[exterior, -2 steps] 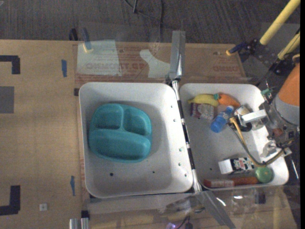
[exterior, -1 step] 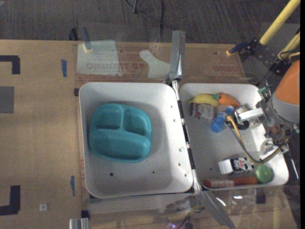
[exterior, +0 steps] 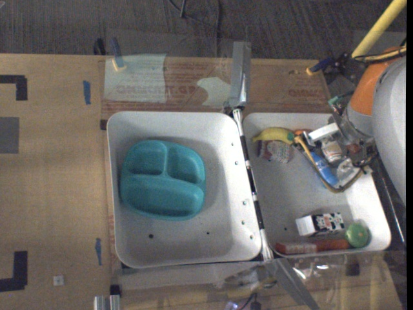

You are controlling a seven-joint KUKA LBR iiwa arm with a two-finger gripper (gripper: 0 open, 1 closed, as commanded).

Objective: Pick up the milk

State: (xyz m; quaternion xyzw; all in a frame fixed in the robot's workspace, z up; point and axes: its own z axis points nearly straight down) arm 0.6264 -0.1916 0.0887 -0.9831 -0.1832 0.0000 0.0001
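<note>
Bench: tan board surface [exterior: 51, 192] with black corner marks and blue tape strips; two white bins side by side.
Left bin: shallow white bin [exterior: 129, 237] holding one teal divided plate [exterior: 162, 178], three compartments, lying upside down or face up cannot be told.
Right bin: shallow white bin [exterior: 284, 199] holding several items.
Milk: small white carton with black cow-pattern patches [exterior: 319, 224], lying on its side near the front of the right bin, touching nothing but the bin floor, well apart from the arm.
Neighbours: green round object [exterior: 357, 234] just right of the milk; red-orange bar [exterior: 313, 245] along the front wall below it.
Rear items: yellow banana [exterior: 273, 134] at the back wall; small reddish-grey packet [exterior: 274, 151] just beneath it.
Arm: grey body with orange band [exterior: 364, 95] at the right edge.
Gripper: [exterior: 335, 166] low over the right bin's rear right area; finger state cannot be told.
Writing: faint reversed lettering on clear sheet [exterior: 155, 82] behind the left bin, not legible; none readable on the milk.
</note>
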